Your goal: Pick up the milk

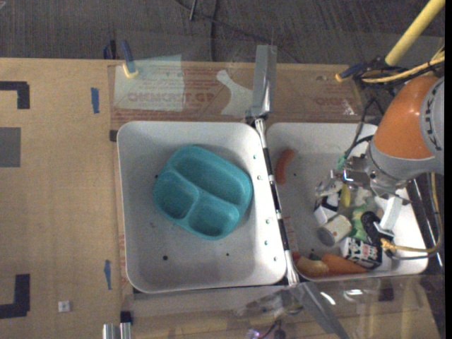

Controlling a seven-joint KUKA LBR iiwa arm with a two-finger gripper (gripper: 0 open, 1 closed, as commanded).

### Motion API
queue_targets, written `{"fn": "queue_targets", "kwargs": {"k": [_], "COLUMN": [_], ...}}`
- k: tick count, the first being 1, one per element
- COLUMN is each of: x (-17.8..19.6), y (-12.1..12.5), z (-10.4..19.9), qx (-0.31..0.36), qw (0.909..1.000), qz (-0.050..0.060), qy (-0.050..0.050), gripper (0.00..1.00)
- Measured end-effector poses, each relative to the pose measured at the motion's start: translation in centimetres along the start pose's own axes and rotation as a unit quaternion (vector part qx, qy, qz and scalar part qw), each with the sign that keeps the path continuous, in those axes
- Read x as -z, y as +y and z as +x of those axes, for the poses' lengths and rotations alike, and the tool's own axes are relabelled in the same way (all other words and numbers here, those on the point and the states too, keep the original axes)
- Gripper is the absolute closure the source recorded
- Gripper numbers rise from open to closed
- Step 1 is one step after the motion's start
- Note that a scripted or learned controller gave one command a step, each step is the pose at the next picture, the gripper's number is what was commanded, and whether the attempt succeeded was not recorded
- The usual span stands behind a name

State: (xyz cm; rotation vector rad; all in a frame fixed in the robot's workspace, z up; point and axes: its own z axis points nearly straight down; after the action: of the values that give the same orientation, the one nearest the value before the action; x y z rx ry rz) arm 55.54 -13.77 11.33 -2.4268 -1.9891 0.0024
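Note:
The milk (pixel 362 250) is a small white carton with black patches, lying near the front of the right bin (pixel 305 147). My gripper (pixel 337 193) hangs low over the pile of items in that bin, a little behind and to the left of the milk. The orange-banded wrist (pixel 404 129) rises above it at the right. The gripper's metal parts blend in with the clutter under them, and I see nothing that is clearly held.
A teal divided plate (pixel 203 190) lies in the left bin (pixel 141 224). The right bin also holds a sausage (pixel 284 165) at its left wall, a carrot (pixel 344 264), a yellow-red fruit (pixel 308 265), a pale cylinder (pixel 335 229) and a green item (pixel 361 213). Yellow cable (pixel 408 249) trails at the right.

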Motion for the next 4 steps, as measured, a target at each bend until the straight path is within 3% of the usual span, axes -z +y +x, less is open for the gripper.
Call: {"fn": "queue_targets", "kwargs": {"k": [1,2,3,4], "x": [-2.3,-1.4,9.5,13.1], "y": [-3.0,-3.0,-4.9,-0.7], "z": [3.7,3.5,8.5,5.5], "qx": [-0.102,-0.104,-0.052,-0.036], "qw": [0.9947,0.9945,0.9987,0.9993], "qz": [-0.01,-0.01,-0.001,-0.001], "qy": [-0.001,-0.002,-0.001,-0.001], "gripper": [0.0,1.0,1.0,1.0]}}
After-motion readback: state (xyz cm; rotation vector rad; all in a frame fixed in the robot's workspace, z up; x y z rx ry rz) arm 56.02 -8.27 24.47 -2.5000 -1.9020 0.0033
